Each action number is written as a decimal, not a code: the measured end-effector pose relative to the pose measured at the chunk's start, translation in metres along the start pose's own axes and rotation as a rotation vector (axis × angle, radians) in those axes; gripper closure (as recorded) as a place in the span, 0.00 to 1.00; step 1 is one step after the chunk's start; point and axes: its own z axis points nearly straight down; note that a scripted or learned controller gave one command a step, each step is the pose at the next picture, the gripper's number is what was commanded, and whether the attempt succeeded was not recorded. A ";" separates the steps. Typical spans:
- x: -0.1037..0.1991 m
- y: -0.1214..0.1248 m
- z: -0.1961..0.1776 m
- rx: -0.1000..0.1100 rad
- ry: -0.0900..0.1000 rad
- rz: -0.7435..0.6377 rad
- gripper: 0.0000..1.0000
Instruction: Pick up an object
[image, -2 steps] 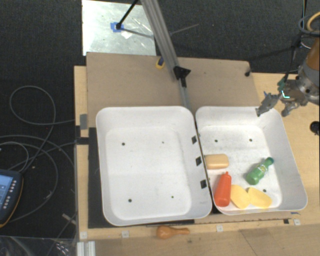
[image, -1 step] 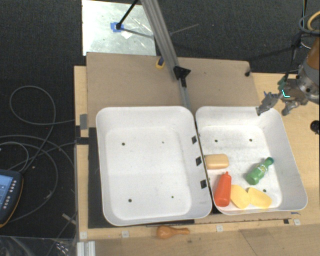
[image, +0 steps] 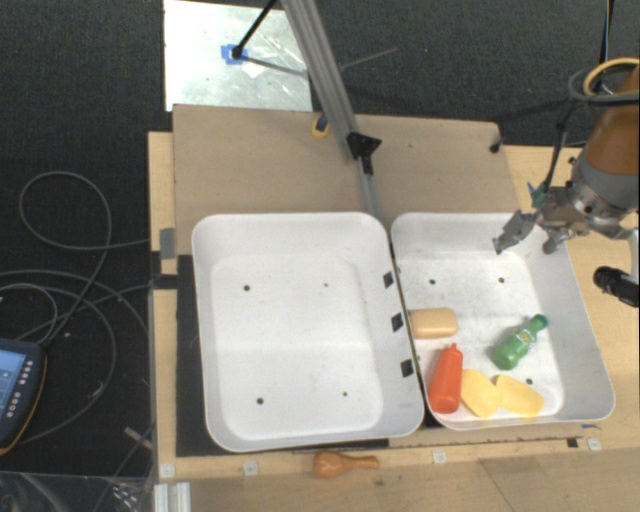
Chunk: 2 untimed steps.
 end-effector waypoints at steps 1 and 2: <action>-0.002 0.008 0.045 -0.002 -0.001 -0.001 0.00; -0.003 0.010 0.107 0.000 0.000 -0.002 0.00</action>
